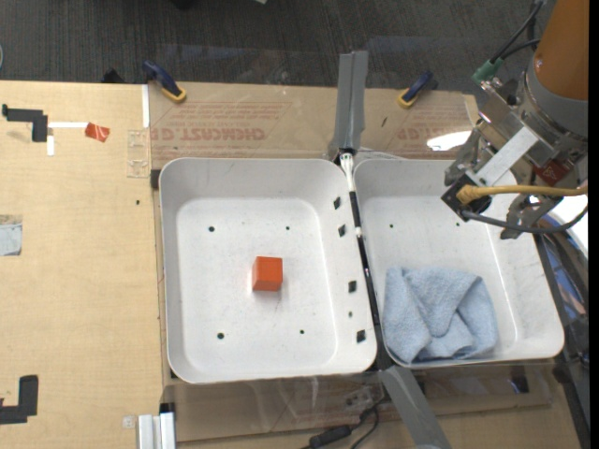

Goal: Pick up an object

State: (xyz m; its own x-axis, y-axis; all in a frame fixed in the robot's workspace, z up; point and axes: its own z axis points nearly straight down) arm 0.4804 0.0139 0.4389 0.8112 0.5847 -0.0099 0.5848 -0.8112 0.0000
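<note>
Your wooden desk [75, 251] carried two white bins side by side, over grey carpet at the back. The cube [268, 274], small and orange-red, sat alone near the middle of the left bin [168, 251], well apart from every wall. The cloth [440, 316], pale blue and crumpled, lay in the front part of the right bin [554, 340], its left edge just beside the wall between the bins. Either would have served as the object to pick up.

The pincer [522, 221] hung over the right bin's far right side, well apart from the cloth and farther still from the cube. You could not tell how far open it was. Since both things lay in their bins, I judged that it carried nothing.

So you were at the step before the grasp: no target reached, nothing lifted. The cloth was the nearer choice. The next move called for bringing the pincer toward the front of the bin, centring it over the cloth's raised fold and coming down onto the bulk rather than a thin edge. The cube would have needed a longer reach across the divider.
</note>
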